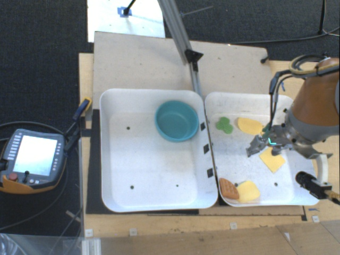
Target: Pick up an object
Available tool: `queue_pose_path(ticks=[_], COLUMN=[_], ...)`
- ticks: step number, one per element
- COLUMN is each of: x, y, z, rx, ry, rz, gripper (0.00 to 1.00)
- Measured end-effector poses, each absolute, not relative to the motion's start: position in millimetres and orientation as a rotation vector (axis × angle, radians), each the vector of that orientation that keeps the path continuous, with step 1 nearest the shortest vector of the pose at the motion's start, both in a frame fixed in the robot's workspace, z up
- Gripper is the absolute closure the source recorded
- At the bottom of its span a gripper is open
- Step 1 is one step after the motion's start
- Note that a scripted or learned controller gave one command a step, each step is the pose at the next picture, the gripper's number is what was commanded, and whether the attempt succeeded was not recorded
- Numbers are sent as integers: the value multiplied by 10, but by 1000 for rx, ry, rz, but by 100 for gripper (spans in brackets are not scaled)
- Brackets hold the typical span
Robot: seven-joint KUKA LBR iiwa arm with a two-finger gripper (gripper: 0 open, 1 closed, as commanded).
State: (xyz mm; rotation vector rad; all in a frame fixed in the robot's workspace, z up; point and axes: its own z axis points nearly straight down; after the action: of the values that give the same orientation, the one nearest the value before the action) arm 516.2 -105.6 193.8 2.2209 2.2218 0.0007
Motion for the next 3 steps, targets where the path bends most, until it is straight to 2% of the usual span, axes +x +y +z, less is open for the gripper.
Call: queue_pose_path(ticks=[1, 3], x=[5162, 5151], y=[-1056, -1110], z=[1938, 885], rx=[2221, 2223], ry=[2222, 2223], rz=[1, -3], gripper=[0, 0])
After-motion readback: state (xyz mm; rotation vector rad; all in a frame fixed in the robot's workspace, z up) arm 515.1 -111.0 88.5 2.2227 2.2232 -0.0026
